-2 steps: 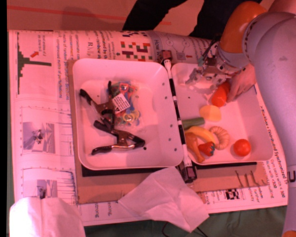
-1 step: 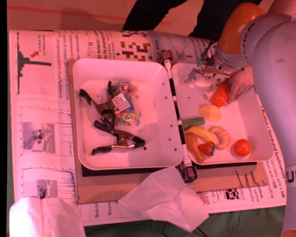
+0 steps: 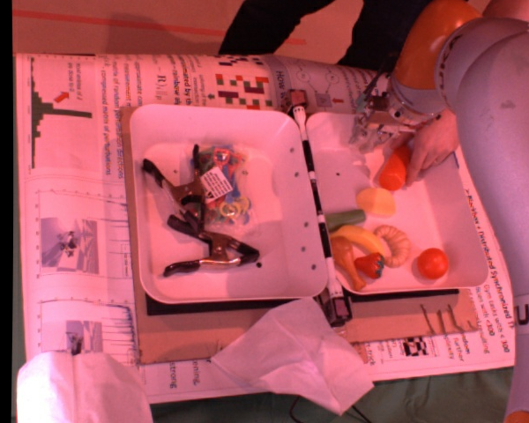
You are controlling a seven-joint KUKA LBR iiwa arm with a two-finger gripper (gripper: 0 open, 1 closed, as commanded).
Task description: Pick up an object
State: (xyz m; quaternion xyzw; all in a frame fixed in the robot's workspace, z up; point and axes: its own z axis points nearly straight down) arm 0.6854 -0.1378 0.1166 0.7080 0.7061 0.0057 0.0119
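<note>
My gripper point(image 3: 373, 123) hangs over the far left corner of the right bin point(image 3: 450, 210), below the orange band of the arm. Just right of it a person's hand point(image 3: 434, 144) rests on an orange carrot-like toy point(image 3: 392, 171). In the same bin lie a pale yellow piece point(image 3: 376, 201), a green cylinder point(image 3: 346, 219), a yellow banana-like toy point(image 3: 346, 252), a red strawberry point(image 3: 368, 265), a tan ring-shaped pastry point(image 3: 394, 243) and a red-orange ball point(image 3: 432, 263). The left bin point(image 3: 159, 130) holds a bag of coloured rings point(image 3: 223, 183) and a dark hand tool point(image 3: 201, 232).
A black-and-white strip point(image 3: 315, 192) runs between the two bins. White cloths lie at the front, one in the middle point(image 3: 291, 351) and one at the left point(image 3: 79, 390). Printed paper point(image 3: 70, 192) covers the bench. A person stands at the far side.
</note>
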